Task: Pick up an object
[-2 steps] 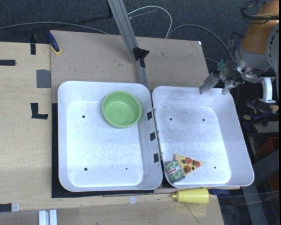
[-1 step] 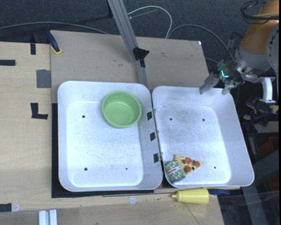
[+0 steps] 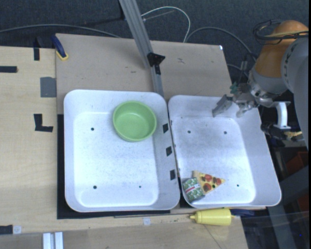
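Note:
A green bowl (image 3: 135, 120) sits upright at the back of the left bin (image 3: 80, 191). In the right bin (image 3: 259, 185), a pizza-slice toy (image 3: 209, 181) lies near the front left corner, with a small green patterned packet (image 3: 193, 189) touching it on its left. My gripper (image 3: 232, 107) hangs over the back right part of the right bin, far from the pizza slice and packet. Its fingers (image 3: 220, 107) are spread apart with nothing between them.
A yellow bottle (image 3: 214, 217) lies on the bench just outside the right bin's front rim. A grey metal pole (image 3: 140, 30) slants from the top down to the gap between the bins. Cables loop behind the bench.

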Available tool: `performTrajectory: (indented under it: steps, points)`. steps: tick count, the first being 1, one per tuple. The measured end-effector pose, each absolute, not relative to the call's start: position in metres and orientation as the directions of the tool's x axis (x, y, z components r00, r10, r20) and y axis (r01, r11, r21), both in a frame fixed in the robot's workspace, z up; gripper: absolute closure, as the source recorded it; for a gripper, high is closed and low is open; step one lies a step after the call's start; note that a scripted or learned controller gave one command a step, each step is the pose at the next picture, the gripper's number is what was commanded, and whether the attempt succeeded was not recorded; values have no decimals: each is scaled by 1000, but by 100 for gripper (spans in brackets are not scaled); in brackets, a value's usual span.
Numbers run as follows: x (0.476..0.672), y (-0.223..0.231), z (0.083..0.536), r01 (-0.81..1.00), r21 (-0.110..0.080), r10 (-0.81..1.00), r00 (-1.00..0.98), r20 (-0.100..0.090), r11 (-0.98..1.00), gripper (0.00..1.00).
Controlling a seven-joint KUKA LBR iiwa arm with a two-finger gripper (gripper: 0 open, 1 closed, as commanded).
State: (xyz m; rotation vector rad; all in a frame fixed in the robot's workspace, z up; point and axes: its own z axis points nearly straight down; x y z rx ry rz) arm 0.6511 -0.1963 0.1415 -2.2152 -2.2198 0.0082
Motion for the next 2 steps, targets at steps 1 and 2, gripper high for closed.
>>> performTrajectory:
  steps: [1,2]
  points:
    - [650,-195,87,1000,-6,1000,-3,-1,3,0]
    - [652,-195,101,1000,-2,1000,-5,-2,5,100]
